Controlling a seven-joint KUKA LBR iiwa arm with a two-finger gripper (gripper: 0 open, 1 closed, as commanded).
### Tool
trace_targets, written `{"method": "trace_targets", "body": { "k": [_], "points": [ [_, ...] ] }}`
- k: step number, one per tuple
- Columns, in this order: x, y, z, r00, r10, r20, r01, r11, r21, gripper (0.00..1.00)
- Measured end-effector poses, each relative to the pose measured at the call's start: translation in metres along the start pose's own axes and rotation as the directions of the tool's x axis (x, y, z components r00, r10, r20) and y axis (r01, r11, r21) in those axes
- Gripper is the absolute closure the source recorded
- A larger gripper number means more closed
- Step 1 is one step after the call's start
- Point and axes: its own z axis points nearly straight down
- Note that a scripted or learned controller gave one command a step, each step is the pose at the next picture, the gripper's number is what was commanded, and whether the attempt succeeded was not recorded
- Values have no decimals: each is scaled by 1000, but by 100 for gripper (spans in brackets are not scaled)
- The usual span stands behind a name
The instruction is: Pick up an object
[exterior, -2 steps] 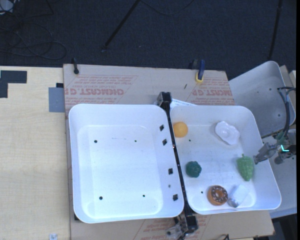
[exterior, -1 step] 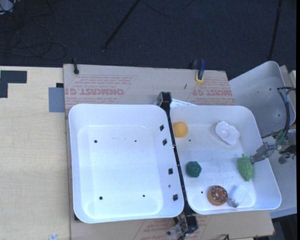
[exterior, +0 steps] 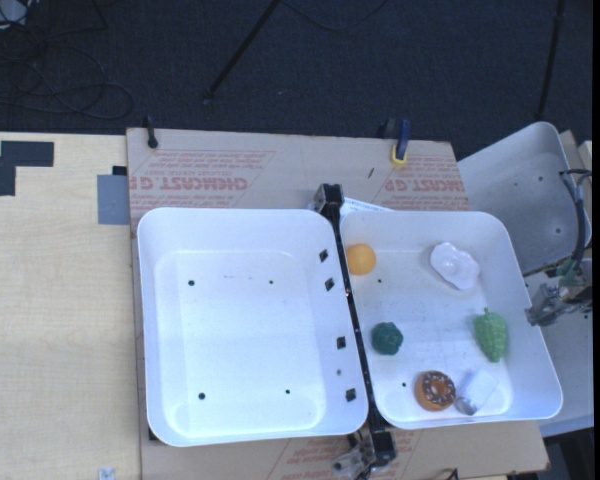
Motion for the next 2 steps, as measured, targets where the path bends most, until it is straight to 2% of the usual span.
{"method": "trace_targets", "body": {
  "k": [1, 2],
  "points": [
    [0, 0, 0, 1000, 0, 0, 0, 1000, 1, 0],
    [7, 1, 43, 1000, -7, -2, 7, 1000, -1, 0]
  ]
}}
